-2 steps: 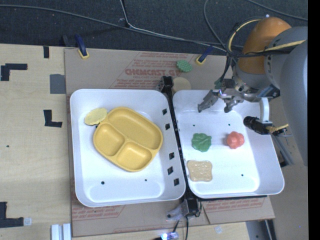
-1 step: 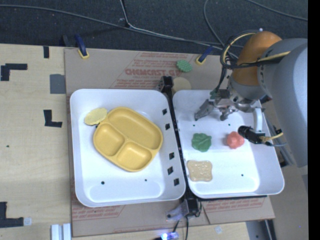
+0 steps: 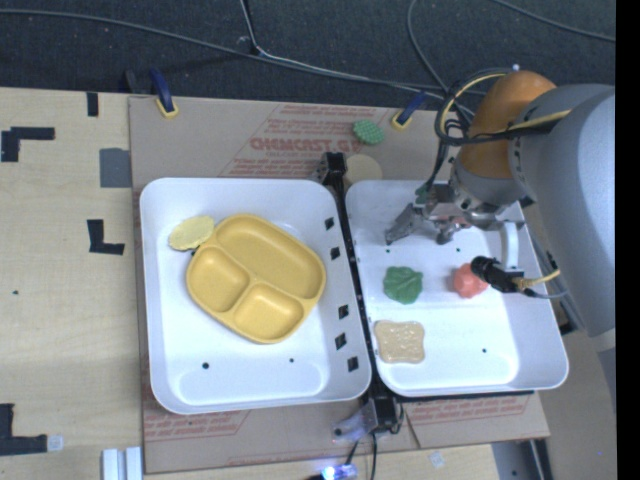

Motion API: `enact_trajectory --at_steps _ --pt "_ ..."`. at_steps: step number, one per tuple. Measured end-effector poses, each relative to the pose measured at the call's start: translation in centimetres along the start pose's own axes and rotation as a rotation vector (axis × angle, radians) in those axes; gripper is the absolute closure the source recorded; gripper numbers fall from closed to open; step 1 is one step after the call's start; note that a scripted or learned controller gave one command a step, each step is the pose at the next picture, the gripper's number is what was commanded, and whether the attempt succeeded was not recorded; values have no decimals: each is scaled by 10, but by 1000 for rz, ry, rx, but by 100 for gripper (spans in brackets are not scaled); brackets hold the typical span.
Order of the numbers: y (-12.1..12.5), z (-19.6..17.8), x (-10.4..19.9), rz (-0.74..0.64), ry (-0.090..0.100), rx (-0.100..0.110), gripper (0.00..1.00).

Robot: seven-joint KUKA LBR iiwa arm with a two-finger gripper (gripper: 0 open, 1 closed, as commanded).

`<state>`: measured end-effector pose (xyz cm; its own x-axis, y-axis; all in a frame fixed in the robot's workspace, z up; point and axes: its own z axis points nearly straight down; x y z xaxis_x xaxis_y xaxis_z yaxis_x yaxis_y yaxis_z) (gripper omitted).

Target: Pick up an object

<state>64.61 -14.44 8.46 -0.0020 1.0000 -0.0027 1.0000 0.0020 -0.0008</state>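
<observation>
Over the right bin's back half I see the claw (image 3: 420,220), hanging from the grey arm (image 3: 570,198) that comes in from the right with its orange band (image 3: 505,103) above the wrist. Its two dark fingers (image 3: 400,230) point down and to the left and stand spread apart, with only white bin floor between them, so I read it as released and carrying nothing.

Going from the left: the left bin (image 3: 160,318) holds a yellow divided tray (image 3: 255,276), set at a slant across the middle. A pale yellow flat piece (image 3: 190,232) lies at the tray's upper left corner, touching or just under its rim; I cannot tell which.

Between the bins runs a dark divider strip (image 3: 345,268).

In the right bin (image 3: 530,368) there are three things I could go for. A green leafy piece (image 3: 403,284) lies near the left wall, just below the claw's fingertips and apart from them. A tan slice like toast (image 3: 400,341) lies below the green piece, close to the same wall. A red-orange lump (image 3: 468,281) sits toward the middle, to the right of the green piece, with a black part of the arm's gear just beside it.

Behind the bins, on the cardboard sheet (image 3: 290,143), a small green piece (image 3: 367,131) lies outside both bins, near a blue-and-yellow clamp (image 3: 405,116).
</observation>
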Motion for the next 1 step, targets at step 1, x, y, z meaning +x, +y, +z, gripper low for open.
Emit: enact_trajectory --at_steps 1 --pt "1 -12 0 -1 -1 -3 100"
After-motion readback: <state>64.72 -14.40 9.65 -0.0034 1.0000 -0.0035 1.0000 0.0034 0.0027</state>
